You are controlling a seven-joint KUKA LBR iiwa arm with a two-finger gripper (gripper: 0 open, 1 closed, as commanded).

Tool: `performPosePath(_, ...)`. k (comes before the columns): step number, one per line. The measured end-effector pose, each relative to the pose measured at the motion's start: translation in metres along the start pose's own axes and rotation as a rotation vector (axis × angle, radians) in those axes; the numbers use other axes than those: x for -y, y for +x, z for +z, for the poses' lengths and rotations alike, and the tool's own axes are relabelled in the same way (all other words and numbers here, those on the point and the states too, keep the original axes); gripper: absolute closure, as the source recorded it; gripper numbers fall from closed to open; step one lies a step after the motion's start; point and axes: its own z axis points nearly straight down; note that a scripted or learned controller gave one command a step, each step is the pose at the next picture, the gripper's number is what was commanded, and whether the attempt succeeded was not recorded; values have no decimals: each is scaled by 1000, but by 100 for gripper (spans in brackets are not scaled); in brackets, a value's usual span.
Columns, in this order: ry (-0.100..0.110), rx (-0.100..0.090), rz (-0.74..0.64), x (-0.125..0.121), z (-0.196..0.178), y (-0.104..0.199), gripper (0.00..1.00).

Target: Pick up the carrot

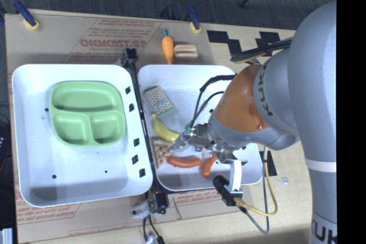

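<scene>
The carrot (167, 50), orange with a green top, lies on the cardboard just behind the right bin (189, 74), outside it and next to a small bun-like toy (186, 52). My gripper (193, 141) is low inside the right bin near its front, far from that carrot. It hangs over a yellow banana (164, 130) and a red-orange sausage (183, 162). A short orange piece (209, 164) pokes out from under the wrist; I cannot tell what it is. The orange wrist band hides most of the gripper.
A patterned block (158, 100) lies in the right bin's back left, and a waffle-like piece (161, 152) beside the sausage. The left bin (28, 123) holds a green divided tray (87, 112). Cables hang off the wrist toward the front edge.
</scene>
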Motion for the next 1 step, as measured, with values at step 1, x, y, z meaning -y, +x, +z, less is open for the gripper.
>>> performPosePath(1,1,0,-2,0,-10,0,100)
